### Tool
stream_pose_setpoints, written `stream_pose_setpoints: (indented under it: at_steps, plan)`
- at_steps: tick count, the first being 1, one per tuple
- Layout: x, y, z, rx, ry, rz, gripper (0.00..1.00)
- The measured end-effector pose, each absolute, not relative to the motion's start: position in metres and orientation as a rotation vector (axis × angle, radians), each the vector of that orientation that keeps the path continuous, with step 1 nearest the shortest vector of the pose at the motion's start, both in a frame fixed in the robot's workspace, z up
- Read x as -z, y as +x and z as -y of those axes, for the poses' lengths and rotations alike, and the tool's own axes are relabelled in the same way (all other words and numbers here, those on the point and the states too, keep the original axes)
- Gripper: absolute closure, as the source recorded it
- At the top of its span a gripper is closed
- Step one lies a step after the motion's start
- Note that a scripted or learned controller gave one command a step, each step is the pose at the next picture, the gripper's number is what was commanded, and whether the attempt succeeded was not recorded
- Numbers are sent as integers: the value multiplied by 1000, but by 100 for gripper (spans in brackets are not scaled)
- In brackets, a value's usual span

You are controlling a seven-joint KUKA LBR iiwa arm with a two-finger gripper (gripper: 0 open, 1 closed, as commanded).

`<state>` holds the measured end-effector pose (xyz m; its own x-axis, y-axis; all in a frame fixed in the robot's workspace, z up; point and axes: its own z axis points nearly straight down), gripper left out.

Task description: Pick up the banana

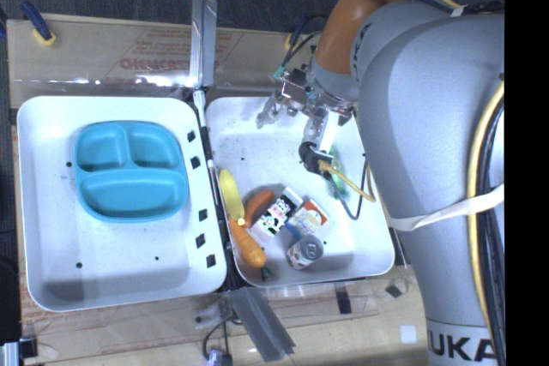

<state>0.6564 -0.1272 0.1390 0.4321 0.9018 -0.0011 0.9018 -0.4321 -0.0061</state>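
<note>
banana: found lying untouched in the right bin beside the carrot, well apart from the gripper, whose opening cannot be told; grasp and lift left undone.

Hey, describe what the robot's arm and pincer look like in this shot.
The arm is bulky, rounded and grey, with an orange band above the wrist and dark KUKA lettering low in the view. A pale strap crosses the grey shell. The pincer is small and bare metal.
</note>
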Motion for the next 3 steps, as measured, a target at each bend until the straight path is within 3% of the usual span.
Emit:
stream_pose_setpoints:
  at_steps: [1,2,3]
  plan:
    - [-187,596,182,-3,-2509,1884,0]
    - [-168,633,203,-3,-2751,1513,0]
    - [-90,576,146,-8,-2843,1325,0]
